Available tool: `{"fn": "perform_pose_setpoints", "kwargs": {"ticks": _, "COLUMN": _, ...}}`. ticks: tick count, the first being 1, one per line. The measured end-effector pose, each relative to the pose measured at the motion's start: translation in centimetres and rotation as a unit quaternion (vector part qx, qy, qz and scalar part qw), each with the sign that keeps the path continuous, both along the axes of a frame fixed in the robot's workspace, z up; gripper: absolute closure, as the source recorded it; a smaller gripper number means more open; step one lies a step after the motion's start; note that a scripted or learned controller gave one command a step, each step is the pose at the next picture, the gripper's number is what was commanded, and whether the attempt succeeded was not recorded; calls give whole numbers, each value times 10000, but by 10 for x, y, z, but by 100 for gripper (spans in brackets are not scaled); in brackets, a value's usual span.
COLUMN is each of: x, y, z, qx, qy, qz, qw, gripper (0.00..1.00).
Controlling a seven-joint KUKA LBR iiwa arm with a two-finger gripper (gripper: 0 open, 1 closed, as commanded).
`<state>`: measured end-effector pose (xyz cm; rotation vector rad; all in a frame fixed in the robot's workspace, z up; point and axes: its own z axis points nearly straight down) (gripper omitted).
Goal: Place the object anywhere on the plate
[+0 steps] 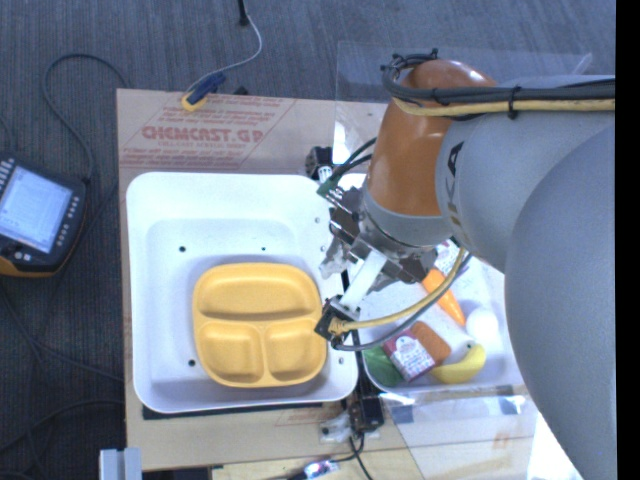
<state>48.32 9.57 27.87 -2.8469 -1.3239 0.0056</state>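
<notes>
you had to centre the gripper (345, 260) over the yellow divided plate (262, 320) before release; whether it gripped anything could not be told.

bright, even overhead light. left bin (150, 268) nearly glare-white, faint soft shadows along its walls. arm (560, 228) at right edge slightly soft-focused. carpet (60, 48) dim.

We look down on dark grey carpet (150, 28), where a brown cardboard sheet (200, 133) with red lettering tops the bench, a control pendant (35, 216) with a lit screen lies at left, and a black cable (60, 88) loops beside it.
</notes>
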Motion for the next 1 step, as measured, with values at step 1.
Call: {"fn": "perform_pose_setpoints", "kwargs": {"ticks": 1, "x": 0, "y": -3, "z": -1, "qx": -17, "qy": 5, "qz": -19, "qw": 10000, "gripper": 0}}
